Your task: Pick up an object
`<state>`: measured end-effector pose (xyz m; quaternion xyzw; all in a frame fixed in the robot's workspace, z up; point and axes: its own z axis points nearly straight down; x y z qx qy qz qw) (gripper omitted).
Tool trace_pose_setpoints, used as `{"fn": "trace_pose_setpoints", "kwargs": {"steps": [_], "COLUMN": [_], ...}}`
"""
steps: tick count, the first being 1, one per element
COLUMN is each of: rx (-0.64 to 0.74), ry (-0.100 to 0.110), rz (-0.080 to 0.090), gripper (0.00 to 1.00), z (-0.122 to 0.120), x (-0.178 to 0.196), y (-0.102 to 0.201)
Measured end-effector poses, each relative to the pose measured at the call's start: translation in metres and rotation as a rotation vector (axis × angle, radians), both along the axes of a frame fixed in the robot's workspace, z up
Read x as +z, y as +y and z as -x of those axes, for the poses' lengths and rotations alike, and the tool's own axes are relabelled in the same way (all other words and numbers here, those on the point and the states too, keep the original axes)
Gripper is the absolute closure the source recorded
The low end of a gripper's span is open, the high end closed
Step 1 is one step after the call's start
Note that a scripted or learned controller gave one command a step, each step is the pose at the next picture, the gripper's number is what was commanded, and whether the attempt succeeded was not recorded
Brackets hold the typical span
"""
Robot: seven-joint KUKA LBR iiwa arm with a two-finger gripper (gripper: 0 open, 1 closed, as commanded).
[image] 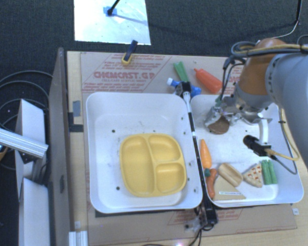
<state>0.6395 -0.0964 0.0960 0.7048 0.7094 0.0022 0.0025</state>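
Right bin [292, 191], near edge: bread roll [229, 174], pizza slice [254, 175] and green sticks [269, 171] in a row, 2 carrots [206, 154] along the left wall. Left bin [105, 137] holds a yellow tray [152, 164] with 3 compartments. Further back in the right bin a brown disc [219, 126] lies just under the gripper [218, 114]; can't tell if it is grasped. Arm [277, 81] reaches in from the right. Behind the bins: orange piece [208, 80], green piece [180, 70].
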Motion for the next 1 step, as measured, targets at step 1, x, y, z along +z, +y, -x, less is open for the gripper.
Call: {"fn": "trace_pose_setpoints", "kwargs": {"steps": [1], "rx": [0.0], "ry": [0.0], "rz": [-0.001], "gripper": [1.0], "z": [0.0285], "x": [0.0938], "y": [0.021]}}
